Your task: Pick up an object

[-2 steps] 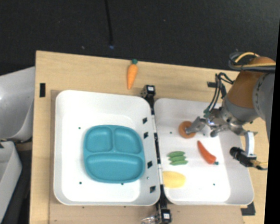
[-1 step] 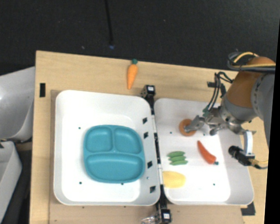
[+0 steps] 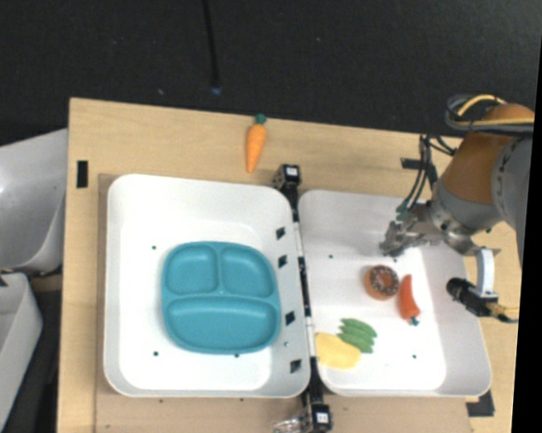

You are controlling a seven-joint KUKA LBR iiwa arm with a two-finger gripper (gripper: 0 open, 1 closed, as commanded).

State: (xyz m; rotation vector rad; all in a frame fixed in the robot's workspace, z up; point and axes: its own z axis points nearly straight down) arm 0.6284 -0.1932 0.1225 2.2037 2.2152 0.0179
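Note:
In the right bin [image 3: 427, 368] lie a brown round doughnut-like toy [image 3: 381, 281], a red chilli pepper [image 3: 408, 299], a green pea pod [image 3: 358, 334] and a yellow piece [image 3: 337, 352]. My gripper [image 3: 395, 245] hangs over the right bin's upper middle, just above and slightly right of the brown round toy. Nothing shows between its fingers. The grey arm with its orange band [image 3: 476, 166] reaches in from the right.
The left bin [image 3: 121, 339] holds a blue sectioned plate [image 3: 220, 297]. An orange carrot [image 3: 255, 144] lies on the wooden bench behind the bins. A black clip [image 3: 288, 176] sits at the top of the seam between the bins.

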